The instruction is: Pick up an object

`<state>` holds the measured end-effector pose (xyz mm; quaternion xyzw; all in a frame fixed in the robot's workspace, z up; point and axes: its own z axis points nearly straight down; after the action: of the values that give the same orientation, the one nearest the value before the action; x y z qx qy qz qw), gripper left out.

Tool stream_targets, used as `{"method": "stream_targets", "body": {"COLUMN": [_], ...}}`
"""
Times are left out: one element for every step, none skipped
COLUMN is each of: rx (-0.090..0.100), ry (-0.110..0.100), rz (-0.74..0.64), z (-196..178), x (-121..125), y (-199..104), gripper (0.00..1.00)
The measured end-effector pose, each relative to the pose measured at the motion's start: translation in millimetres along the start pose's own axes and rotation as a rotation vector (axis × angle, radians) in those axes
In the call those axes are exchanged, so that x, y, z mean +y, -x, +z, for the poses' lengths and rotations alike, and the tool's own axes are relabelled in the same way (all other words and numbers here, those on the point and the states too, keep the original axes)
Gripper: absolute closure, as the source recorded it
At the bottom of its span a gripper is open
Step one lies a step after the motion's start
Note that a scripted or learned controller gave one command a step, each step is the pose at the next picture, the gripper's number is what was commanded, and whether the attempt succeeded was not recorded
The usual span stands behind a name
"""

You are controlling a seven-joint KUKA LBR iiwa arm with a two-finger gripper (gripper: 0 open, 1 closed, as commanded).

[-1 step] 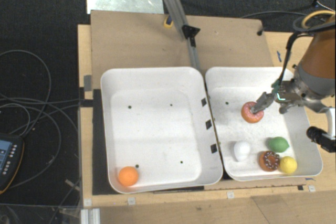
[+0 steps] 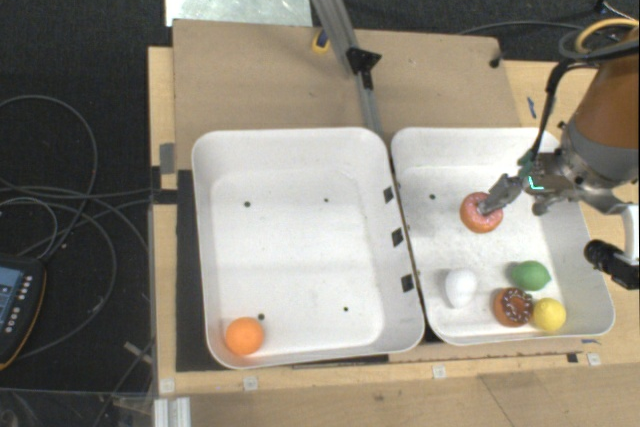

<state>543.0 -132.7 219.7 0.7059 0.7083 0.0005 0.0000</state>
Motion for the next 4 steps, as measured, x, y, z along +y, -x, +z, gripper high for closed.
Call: {"method": "stream_targets", "body": {"rx": [0.001, 0.001, -0.001, -0.001], "ry": [-0.005, -0.006, 0.002, 0.006], "rz": [0.003, 0.002, 0.003, 0.002], "z": [62, 124, 127, 116], "x": [1, 2, 3, 4], "y": [4, 0, 0, 0], "gripper": [0.00, 0.00, 0.00, 1.00]}}
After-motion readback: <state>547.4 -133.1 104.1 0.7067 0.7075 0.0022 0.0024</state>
